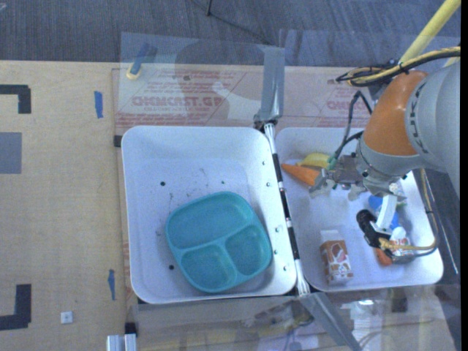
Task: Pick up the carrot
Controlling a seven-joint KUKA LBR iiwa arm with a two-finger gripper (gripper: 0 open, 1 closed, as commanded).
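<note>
Item 1. Carrot [300, 172]: orange, lay flat in the right bin [426, 268], in that bin's far left part, close to the wall shared with the neighbouring bin. It rested on the bin floor, not lifted.

Item 2. Gripper [327, 183]: stood just to the right of the carrot and slightly nearer the camera, low over the bin floor. Whether it was spread or pressed together could not be told, nor whether it touched the carrot. Nothing was seen held in it.

Item 3. Arm [413, 119]: grey with an orange band, came in from the right of the carrot, above the bin.

Item 4. Yellow item [316, 159]: small and rounded, just beyond the carrot on its far side, right beside it.

Item 5. Small carton [336, 260]: brown and white, well on the near side of the carrot, slightly to its right.

Item 6. Left bin [146, 159]: white, to the left of the carrot, across the shared wall.

Item 7. Teal divided plate [218, 241]: three compartments, left of the carrot and nearer the camera, lying in the left bin
</note>
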